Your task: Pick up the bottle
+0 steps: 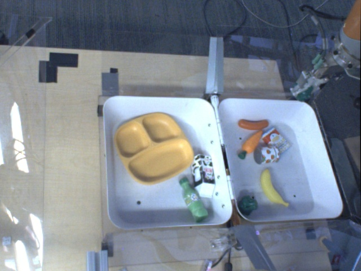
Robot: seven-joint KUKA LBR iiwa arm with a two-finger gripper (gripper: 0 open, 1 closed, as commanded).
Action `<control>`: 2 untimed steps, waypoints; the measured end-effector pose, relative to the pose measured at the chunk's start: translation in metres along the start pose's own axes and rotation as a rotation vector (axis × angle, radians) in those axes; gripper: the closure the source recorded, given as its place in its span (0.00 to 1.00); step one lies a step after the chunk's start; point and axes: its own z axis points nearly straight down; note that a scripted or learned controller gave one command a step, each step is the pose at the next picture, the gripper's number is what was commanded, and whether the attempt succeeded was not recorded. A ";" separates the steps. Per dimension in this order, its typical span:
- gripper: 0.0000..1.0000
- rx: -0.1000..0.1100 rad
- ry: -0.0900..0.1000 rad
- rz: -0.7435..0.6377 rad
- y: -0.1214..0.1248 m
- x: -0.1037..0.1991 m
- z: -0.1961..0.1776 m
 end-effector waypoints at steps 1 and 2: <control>1.00 0.004 0.002 -0.018 -0.028 0.006 0.047; 1.00 0.001 0.002 -0.032 0.011 0.046 0.041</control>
